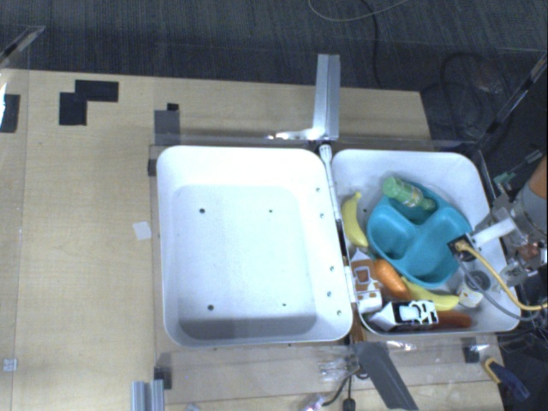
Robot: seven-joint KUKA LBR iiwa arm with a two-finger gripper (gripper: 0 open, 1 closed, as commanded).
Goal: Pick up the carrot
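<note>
The carrot (390,277), short and orange, lies in the right bin (454,163) near its front left, against the lower left edge of a blue bowl-like dish (415,240). It is partly tucked between the dish and a small white-and-orange card. My gripper (524,259) hangs at the right rim of that bin, well to the right of the carrot and apart from it. Nothing is visibly held.
A yellow banana (353,221) lies along the right bin's left wall, and a green object (408,193) rests on the dish's far side. A black-and-white item (413,312), another yellow piece (435,297) and a reddish stick (455,320) crowd the front. The left bin (248,247) adjoins.
</note>
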